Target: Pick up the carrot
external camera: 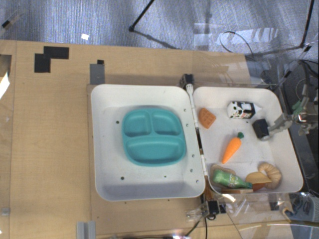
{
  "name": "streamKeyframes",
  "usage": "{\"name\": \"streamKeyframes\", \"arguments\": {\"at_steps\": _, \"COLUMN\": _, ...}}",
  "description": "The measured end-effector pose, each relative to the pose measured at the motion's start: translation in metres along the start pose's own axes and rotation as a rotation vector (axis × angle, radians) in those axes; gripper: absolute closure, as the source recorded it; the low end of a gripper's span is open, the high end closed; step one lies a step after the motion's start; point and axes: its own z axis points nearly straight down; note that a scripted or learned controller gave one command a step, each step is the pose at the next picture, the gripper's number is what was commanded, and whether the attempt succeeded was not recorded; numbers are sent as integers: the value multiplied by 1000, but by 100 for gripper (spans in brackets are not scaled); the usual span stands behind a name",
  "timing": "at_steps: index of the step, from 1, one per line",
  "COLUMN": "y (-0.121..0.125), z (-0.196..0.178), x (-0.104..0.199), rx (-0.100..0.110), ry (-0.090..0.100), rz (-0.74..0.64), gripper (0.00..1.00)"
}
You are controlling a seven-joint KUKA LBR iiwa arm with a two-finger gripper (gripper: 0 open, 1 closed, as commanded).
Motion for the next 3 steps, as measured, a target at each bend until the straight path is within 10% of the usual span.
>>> {"name": "streamKeyframes", "arguments": {"at_steps": 1, "y": -14, "z": 115, "x": 29, "rx": 7, "ry": 4, "rz": -185, "gripper": 0}}
{"name": "streamKeyframes", "arguments": {"at_steps": 2, "y": 30, "z": 166, "x": 37, "rx": -26, "ry": 5, "rz": 60, "gripper": 0}}
{"name": "streamKeyframes", "arguments": {"at_steps": 3, "y": 21, "z": 188, "x": 98, "rx": -5, "ry": 4, "rz": 160, "gripper": 0}}
